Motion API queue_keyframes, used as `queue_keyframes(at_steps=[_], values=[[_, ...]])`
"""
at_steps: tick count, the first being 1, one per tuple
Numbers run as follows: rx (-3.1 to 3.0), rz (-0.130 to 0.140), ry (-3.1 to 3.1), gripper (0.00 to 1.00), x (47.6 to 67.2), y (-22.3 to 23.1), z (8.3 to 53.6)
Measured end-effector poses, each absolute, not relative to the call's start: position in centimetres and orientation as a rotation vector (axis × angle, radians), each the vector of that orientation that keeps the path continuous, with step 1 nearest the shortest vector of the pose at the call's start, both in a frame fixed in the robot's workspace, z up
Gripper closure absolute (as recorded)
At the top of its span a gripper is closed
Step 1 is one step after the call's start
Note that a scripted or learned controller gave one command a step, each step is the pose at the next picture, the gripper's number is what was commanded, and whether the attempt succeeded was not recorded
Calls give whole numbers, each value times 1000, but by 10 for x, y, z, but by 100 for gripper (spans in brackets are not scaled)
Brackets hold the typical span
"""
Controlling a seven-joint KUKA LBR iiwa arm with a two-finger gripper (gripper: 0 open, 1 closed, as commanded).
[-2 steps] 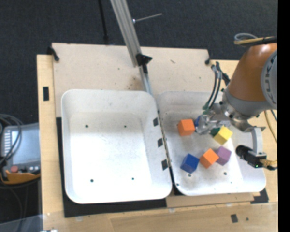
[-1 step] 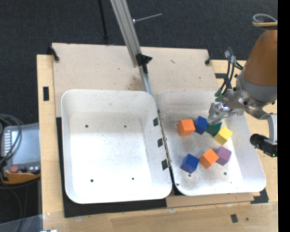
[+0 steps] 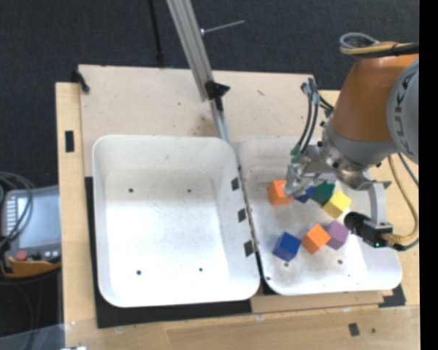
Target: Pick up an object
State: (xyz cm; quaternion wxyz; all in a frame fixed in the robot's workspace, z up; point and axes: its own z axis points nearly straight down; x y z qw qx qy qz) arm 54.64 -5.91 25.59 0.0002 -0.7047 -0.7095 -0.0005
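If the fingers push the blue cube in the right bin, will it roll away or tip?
The blue cube has flat faces and sharp edges, so it would probably slide, not roll. It looks as wide as it is tall, so tipping seems unlikely. It sits apart from the orange cube, so a gentle push toward the bin wall should move it alone.

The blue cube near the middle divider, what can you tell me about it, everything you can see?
The blue cube is a small solid-coloured block, matte like foam or painted wood, with a lighter top face and darker sides. It lies flat on the floor of the right bin, turned slightly askew, close to the bin's left wall. An orange cube sits just to its right, very near; whether they touch is unclear. The gripper is above it in the view, well apart from it.
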Motion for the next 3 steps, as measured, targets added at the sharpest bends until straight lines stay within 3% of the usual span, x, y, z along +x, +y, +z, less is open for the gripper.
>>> queue_keyframes(at_steps=[1, 2, 3], values=[[-2213, -2, -2229, 100, 534, -12, 256], [-2212, -2, -2230, 100, 539, 44, 255], [-2211, 1, -2229, 100, 526, 99, 233]])
